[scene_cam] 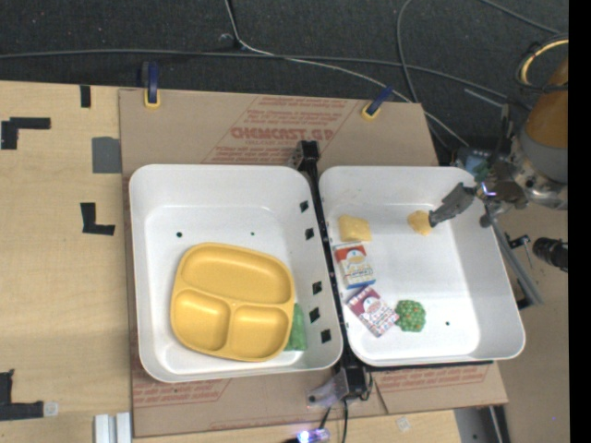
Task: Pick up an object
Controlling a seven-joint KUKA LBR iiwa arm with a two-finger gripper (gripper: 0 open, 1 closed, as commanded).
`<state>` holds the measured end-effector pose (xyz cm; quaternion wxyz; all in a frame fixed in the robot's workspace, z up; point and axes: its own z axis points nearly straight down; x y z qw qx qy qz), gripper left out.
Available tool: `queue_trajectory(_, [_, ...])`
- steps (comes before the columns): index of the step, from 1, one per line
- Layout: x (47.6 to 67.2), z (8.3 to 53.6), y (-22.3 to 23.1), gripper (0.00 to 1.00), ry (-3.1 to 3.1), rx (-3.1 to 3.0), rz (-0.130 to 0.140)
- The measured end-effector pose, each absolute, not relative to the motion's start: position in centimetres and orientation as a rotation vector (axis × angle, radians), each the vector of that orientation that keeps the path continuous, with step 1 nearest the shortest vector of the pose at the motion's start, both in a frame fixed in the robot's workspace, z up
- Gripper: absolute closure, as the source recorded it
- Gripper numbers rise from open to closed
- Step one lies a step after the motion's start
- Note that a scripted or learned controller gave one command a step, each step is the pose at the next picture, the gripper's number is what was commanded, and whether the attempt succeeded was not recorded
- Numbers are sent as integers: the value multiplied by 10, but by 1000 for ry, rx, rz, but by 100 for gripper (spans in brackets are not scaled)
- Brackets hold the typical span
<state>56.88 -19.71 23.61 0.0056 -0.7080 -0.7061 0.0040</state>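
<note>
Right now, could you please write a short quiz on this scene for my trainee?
1. True or false: the yellow tray lies in the right bin.
2. Which item lies nearest the gripper? A) green toy B) yellow piece C) yellow block
3. Fill in: two small cartons lie in the ___ bin.

Key: 1 false, it lies in the left bin; 2 B; 3 right.

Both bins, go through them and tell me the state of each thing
Yellow divided plate: flat, right side up, left bin.
Green item: tucked beside the plate.
Yellow block: loose, right bin.
Two small packets: lying flat.
Green clump: loose.
Small yellow piece: at the gripper tip.
</note>
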Motion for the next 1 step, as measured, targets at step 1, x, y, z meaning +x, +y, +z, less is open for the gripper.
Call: queue_trajectory(1, [571, 243, -197, 0, -2222, -2220, 2])
